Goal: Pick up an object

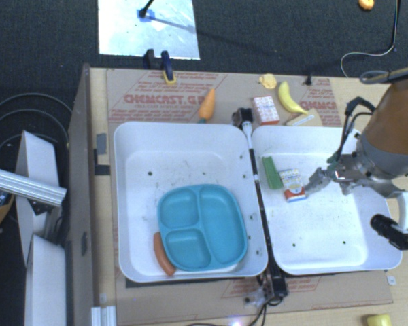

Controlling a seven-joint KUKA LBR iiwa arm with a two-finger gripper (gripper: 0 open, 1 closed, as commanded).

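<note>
We see the gripper (317, 179) low in the right bin (326, 250), its tips just beside a small red-and-white carton (294, 194); we cannot tell its state. A green packet (271, 172) lies near the carton.

The arm comes in from the right side of the scene, and the big orange band (402, 107) sits up high at the right edge, with the grey wrist section (387, 156) just below it. From there the wrist angles down and to the left. The gripper (317, 180) pokes out leftward, low and at a slant, ending in a narrow grey tip. Can't make out how its tip is set from this angle, too small and blurry. A dark cable (349, 117) loops along the arm's left side, from the orange band down toward the wrist.
</note>
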